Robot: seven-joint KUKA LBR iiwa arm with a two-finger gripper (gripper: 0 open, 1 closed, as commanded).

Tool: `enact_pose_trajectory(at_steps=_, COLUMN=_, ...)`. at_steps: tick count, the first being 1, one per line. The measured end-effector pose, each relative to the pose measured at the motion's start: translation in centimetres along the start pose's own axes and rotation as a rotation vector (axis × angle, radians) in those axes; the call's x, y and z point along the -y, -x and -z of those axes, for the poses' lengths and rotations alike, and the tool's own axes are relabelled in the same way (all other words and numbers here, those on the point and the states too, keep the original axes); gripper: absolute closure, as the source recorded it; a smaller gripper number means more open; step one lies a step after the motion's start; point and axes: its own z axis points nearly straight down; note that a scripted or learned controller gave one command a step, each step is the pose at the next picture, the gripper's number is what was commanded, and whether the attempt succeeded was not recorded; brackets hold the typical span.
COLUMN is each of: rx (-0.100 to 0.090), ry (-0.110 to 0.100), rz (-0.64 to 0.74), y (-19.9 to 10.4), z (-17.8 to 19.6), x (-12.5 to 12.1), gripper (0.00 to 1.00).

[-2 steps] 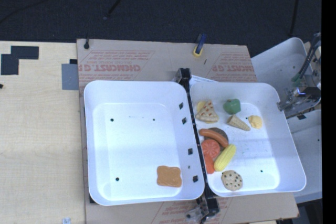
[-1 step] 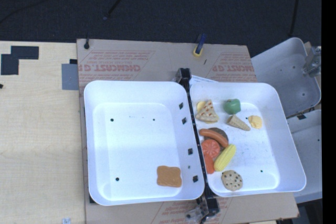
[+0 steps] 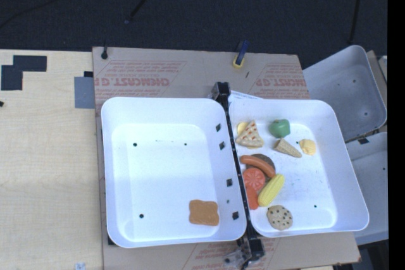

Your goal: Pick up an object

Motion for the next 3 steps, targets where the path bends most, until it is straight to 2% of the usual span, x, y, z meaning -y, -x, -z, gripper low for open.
enact_pose_trajectory(at_steps=1, rx=-0.001, ry=-0.009, rz=-0.004, y=5.2, z=0.1, x=-1.1, gripper=1.0)
enact_pose_trajectory(at_steps=2, rx=-0.006, ry=-0.018, rz=0.003, y=-0.8, z=-8.2, x=-3.2, gripper=1.0)
enact_pose_trajectory(at_steps=3, rx=-0.002, ry=-0.002, rz=0.003, y=-5.7, z=0.6, x=-0.4, gripper=1.0)
